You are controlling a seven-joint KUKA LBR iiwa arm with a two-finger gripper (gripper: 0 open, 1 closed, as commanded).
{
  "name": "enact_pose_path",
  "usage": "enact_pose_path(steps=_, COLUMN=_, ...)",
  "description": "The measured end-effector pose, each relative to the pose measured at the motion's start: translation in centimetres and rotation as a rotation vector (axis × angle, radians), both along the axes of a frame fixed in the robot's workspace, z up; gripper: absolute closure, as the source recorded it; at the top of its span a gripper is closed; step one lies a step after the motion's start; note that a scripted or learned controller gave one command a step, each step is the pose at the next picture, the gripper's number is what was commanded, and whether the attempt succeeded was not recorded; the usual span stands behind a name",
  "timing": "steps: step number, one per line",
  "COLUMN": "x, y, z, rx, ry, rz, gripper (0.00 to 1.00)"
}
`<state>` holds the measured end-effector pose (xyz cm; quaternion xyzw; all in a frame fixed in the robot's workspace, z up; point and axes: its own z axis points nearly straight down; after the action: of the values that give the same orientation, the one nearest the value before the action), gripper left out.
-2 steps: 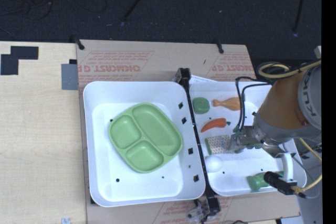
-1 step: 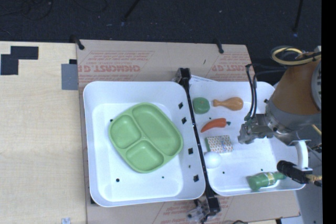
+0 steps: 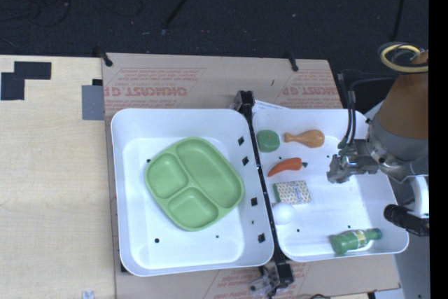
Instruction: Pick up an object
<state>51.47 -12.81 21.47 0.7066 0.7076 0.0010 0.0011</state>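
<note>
two shallow white bins sat side by side on a sheet of brown cardboard [image 3: 210,77] laid over the bench. the left bin [image 3: 133,220] held a green divided plate [image 3: 194,183] with three compartments, lying flat and turned at an angle, roughly in the middle of the bin.

the right bin [image 3: 381,210] held the small things. near its far left corner lay a round green piece [image 3: 267,141], and just beside it to the right a tan drumstick-shaped toy [image 3: 305,138] on its side. below those lay an orange-red pepper-like toy [image 3: 285,166], also on its side. nearer still sat a small patterned square packet [image 3: 292,192], with a white rounded object [image 3: 283,213] just beside it against the bin's left wall, hard to make out against the white. a green bottle [image 3: 355,240] lay on its side close to the near right corner, well apart from the rest.

the arm [image 3: 406,108] came in from the right, grey with its orange band, and the gripper [image 3: 341,171] hung over the right bin's right half, to the right of the pepper toy and apart from it. nothing was visible between its parts, and from where i stood i couldn't tell whether it was spread or closed. none of the objects touched it.
</note>
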Motion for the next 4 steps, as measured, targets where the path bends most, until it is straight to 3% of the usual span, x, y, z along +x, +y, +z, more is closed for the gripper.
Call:
enact_pose_path(steps=1, x=0.1, y=-0.1, z=3.6, rx=0.000, ry=0.001, rz=0.000, gripper=1.00)
enact_pose_path(steps=3, x=0.4, y=10.1, z=4.6, rx=0.002, ry=0.005, rz=0.004, gripper=1.00)
enact_pose_path(steps=4, x=0.3, y=15.4, z=2.8, rx=0.002, ry=0.009, rz=0.003, gripper=1.00)
